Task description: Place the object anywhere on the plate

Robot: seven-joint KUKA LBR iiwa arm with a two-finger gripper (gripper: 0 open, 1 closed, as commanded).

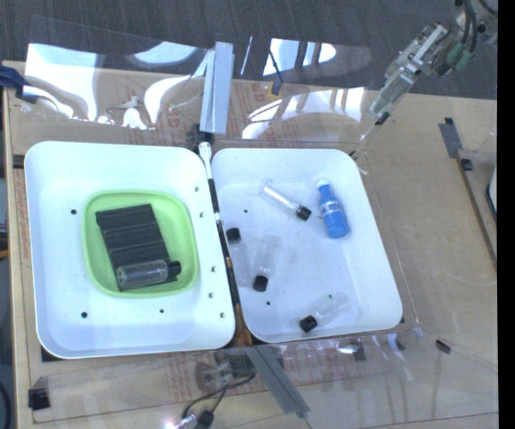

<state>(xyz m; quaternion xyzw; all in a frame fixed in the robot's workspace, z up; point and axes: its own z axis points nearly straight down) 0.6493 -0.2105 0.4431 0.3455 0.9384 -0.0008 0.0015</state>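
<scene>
Vial [141,273] with a black cap lies on a black block [132,231] on the green plate [93,239] in the left bin [47,177], 3 clear vials and a blue bottle [333,210] lie in the right bin [378,266], and the gripper [378,116] hangs beyond that bin.
</scene>
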